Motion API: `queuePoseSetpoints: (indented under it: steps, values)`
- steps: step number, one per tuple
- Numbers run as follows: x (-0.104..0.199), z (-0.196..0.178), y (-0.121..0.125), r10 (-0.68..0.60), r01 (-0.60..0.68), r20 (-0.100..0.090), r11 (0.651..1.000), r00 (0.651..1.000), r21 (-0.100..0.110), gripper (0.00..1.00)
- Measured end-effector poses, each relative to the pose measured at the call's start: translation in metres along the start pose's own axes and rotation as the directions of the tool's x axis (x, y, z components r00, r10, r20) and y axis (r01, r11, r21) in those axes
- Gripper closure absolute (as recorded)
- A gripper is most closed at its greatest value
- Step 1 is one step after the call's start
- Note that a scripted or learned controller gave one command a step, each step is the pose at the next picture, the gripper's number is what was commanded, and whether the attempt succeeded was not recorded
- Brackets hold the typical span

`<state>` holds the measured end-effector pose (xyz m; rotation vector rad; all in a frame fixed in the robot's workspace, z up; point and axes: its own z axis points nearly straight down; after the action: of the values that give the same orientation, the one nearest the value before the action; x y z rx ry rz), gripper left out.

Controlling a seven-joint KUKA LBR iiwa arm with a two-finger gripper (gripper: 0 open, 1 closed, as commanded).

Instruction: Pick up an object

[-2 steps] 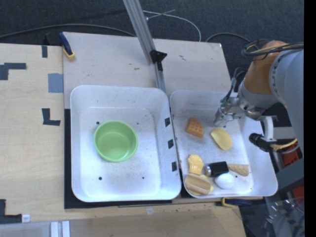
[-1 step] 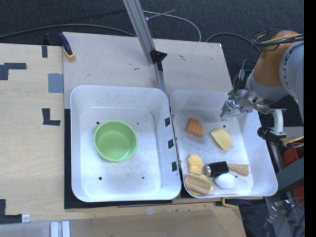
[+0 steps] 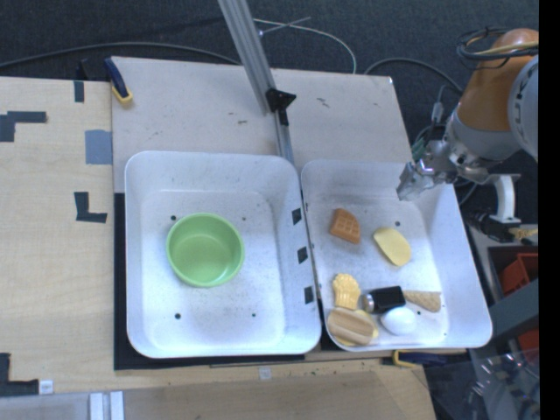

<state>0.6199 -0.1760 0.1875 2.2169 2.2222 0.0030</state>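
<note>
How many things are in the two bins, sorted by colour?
Green: 1, bowl
Orange-brown: 1, waffle
Yellow: 2, oval piece, ridged piece
Tan: 2, bun, wedge
Black: 1, block
White: 1, egg
Total: 8

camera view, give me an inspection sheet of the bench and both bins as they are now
surface: pale bench bearing two shallow white bins side by side, left bin and right bin
job's things: in the right bin, a waffle piece, a yellow piece, a yellow ridged piece, a bun, a black block, a white ball, a tan wedge
clutter: green bowl alone in the left bin
grippers: pincer over the right bin's far right corner, holding nothing seen
cables: white cable behind the bench
surroundings: slanted metal pole, dark floor
</note>
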Motion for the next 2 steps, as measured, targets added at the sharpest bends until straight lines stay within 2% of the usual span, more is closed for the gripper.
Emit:
queuePoseSetpoints:
  steps: [1,2]
  values:
    - [0.001,-0.026,0.001,0.001,-0.001,0.000,1.000,1.000,0.002,1.00]
    - [0.054,-0.034,0.015,-0.005,0.005,-0.002,1.000,1.000,0.003,1.00]
